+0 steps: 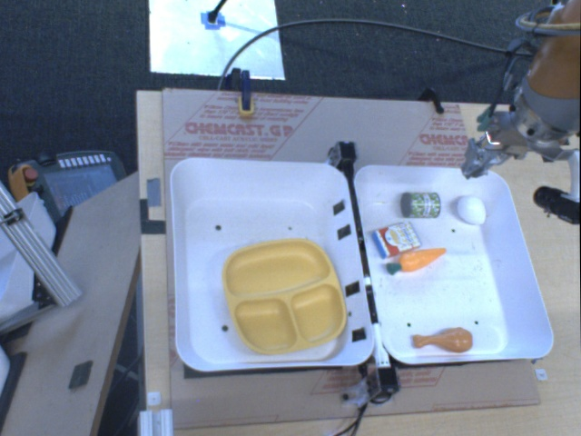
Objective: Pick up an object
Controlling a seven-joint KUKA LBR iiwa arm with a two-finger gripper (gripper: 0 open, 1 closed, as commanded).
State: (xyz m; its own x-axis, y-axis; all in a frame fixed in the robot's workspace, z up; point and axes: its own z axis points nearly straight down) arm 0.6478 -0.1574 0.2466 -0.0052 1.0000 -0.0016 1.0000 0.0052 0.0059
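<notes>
The arm point(554, 80) is cut off by the right edge, so only its orange band and grey wrist show. The gripper point(477, 163) hangs over the far right corner of the right bin point(526, 271); its tip is small and dark, and whether it is open or closed cannot be told. Nothing is seen between its tips.

The right bin is smooth white plastic with rounded corners. In its far part lie a small green can point(421, 205) on its side and a white egg point(470, 210) just right of it, near the gripper. Nearer lie a flat red-and-white packet point(397, 239) and an orange carrot point(418, 261), touching. A tan drumstick point(444, 340) rests by the near rim, with bare floor around it.

The left bin point(195, 243) holds a yellow tray point(283, 292) with three compartments.
</notes>
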